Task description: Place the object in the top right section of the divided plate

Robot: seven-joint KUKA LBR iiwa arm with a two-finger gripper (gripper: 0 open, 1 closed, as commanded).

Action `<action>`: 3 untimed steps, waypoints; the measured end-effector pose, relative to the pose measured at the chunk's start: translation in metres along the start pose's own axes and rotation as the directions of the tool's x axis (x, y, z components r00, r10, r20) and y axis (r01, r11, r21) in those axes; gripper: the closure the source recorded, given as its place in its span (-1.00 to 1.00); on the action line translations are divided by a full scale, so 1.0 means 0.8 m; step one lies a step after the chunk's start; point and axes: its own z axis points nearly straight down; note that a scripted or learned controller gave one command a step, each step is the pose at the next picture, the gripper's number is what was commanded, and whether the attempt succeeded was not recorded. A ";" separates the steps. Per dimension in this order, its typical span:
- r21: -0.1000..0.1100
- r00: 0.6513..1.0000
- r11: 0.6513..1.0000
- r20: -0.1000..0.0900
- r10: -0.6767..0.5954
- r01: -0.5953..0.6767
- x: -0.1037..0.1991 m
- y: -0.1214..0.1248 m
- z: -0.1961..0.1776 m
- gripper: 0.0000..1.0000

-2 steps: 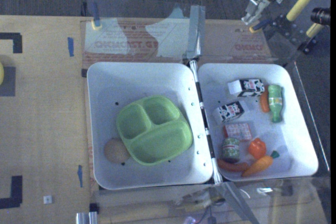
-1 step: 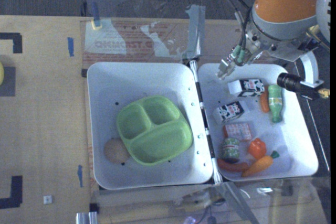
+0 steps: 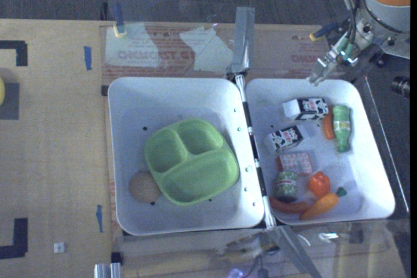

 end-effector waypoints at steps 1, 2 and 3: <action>0.000 0.976 0.976 -0.003 -0.219 0.219 0.056 0.050 0.128 1.00; -0.005 0.964 0.964 0.005 -0.266 0.266 -0.044 0.007 0.022 1.00; -0.004 0.960 0.960 0.002 -0.280 0.280 0.038 0.042 0.069 1.00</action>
